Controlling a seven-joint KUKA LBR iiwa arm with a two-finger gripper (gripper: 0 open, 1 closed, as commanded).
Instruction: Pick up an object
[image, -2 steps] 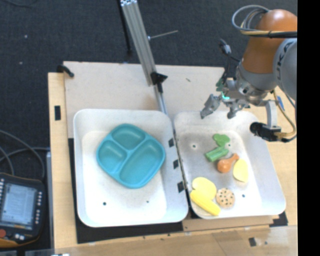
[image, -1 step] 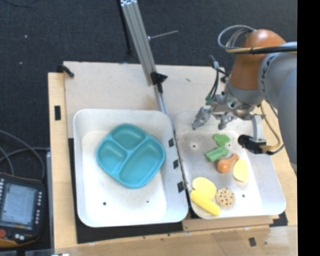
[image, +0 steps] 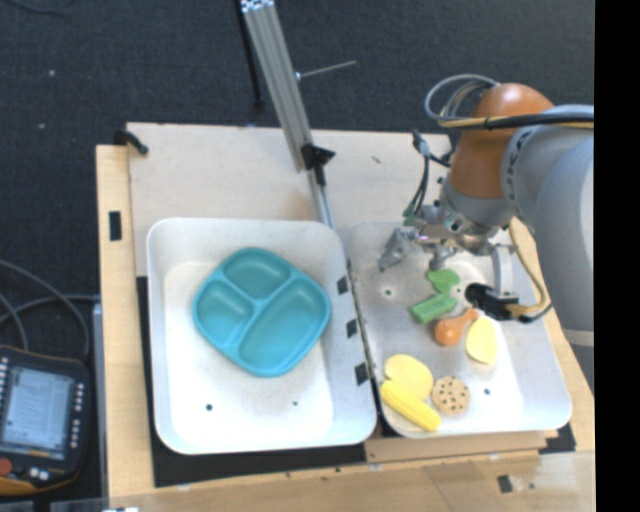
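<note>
Gripper (image: 440, 240) state could not be told; green piece (image: 434, 308) lay just nearer, long axis running left-right.

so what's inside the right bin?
The right bin holds green pieces, an orange piece, yellow pieces, a corn cob and a cookie. The arm covers the bin's far corner, so anything there is hidden.

The bench (image: 220, 180) bears two white bins (image: 180, 400) side by side.
</note>
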